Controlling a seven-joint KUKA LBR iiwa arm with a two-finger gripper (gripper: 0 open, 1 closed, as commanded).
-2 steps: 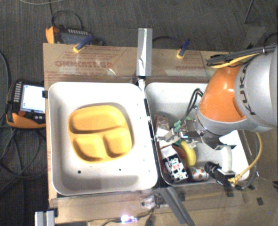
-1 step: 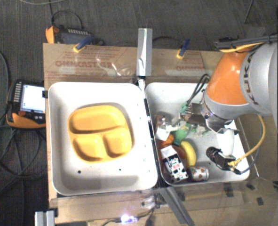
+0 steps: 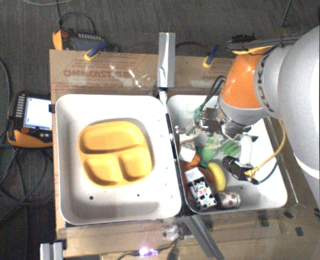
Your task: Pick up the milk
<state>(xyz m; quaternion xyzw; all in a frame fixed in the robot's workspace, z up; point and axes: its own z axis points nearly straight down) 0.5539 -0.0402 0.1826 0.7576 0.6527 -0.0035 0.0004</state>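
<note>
the grey arm (image 3: 298, 85) with its orange band reaches in from the right and covers much of the far part of the right bin (image 3: 276, 196). on its left sits the left bin (image 3: 67, 199), holding a yellow divided tray (image 3: 116, 151). both rest on the tabletop (image 3: 111, 72), which is lined with brown cardboard.

the right bin is crowded along its left side. the milk (image 3: 199, 188), judged to be the small carton with a white top and dark printed face, lies near the bin's near-left corner, its long axis running roughly far to near. a yellow lemon-like piece (image 3: 217, 176) sits just beside it on the right, a small can (image 3: 229, 200) lies close at its near-right, and green items (image 3: 208, 153) lie just beyond it.

the tool (image 3: 208, 122) hangs over the far-left part of the same bin, so the carton lies toward the near side from it, a little left. whether the tool is apart or together cannot be told from here; nothing is visibly held.

the coming move looks to turn on shifting nearward over the carton before descending.
</note>
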